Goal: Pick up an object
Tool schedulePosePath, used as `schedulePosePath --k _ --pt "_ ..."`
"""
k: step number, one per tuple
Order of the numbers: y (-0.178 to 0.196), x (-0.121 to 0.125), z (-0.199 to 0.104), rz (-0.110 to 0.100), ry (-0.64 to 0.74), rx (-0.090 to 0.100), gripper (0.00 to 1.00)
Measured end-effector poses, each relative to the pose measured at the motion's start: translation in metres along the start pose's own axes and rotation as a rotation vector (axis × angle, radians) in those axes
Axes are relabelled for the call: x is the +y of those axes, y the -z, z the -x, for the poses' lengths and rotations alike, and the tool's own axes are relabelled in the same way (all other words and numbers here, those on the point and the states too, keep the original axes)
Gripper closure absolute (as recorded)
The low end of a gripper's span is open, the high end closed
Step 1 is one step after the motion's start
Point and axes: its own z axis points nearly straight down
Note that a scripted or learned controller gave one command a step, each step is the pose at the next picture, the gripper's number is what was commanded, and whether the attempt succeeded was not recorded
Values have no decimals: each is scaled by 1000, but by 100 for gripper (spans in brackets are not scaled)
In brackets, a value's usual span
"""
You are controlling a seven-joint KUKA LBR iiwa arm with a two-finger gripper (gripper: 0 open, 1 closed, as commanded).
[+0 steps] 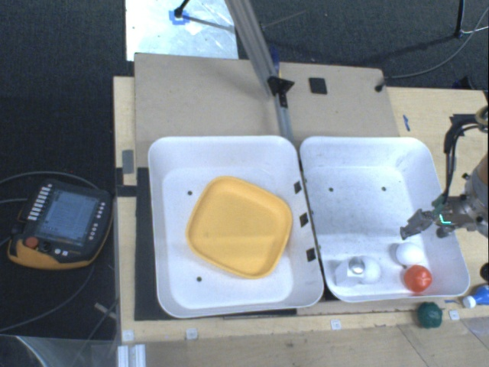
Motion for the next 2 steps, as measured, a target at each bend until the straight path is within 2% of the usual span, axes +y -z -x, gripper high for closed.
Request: schedulePosePath --k 1,2 --pt "0 0 0 0 0 0 0" --pt "-44 -5 5 -4 -1 1 0"
